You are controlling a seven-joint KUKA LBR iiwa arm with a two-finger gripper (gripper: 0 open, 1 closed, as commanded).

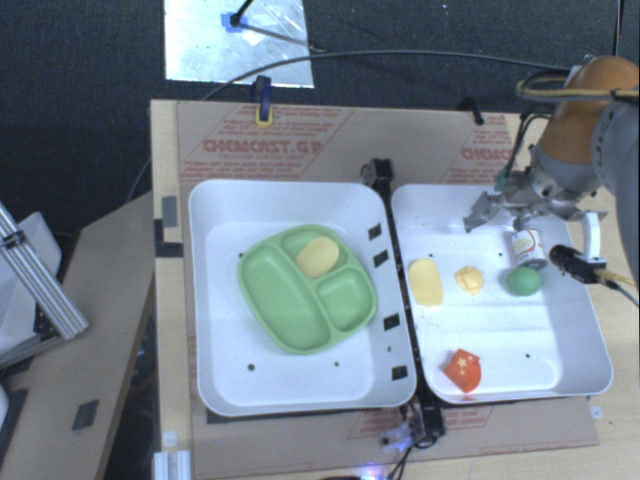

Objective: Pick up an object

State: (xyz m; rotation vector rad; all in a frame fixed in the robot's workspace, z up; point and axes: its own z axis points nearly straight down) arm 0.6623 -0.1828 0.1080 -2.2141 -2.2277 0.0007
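Two bins, five loose items; gripper high in the right bin

Two shallow white plastic bins sit side by side: left bin point(215, 268), right bin point(580, 353).

Left bin: green three-compartment plastic tray point(285, 303), tilted, with a pale yellow rounded lump point(318, 256) in its upper small compartment.

Grey arm with orange band point(585, 133) reaches in from the right. Its two-finger gripper point(487, 211) hangs over the right bin's upper area, pointing left. Whether its fingers are apart or together, cannot tell at this size; nothing is seen between them.

Right bin, larger to smaller:
- pale yellow oblong block point(427, 281), long axis running up-down in view, below and left of the gripper;
- red wedge-shaped piece point(463, 369), near the front wall, well apart;
- green ball point(523, 281);
- small white-labelled bottle point(526, 247), just above the ball;
- small yellow crumpled piece point(469, 279), almost straight below the gripper, judged the nearest candidate.
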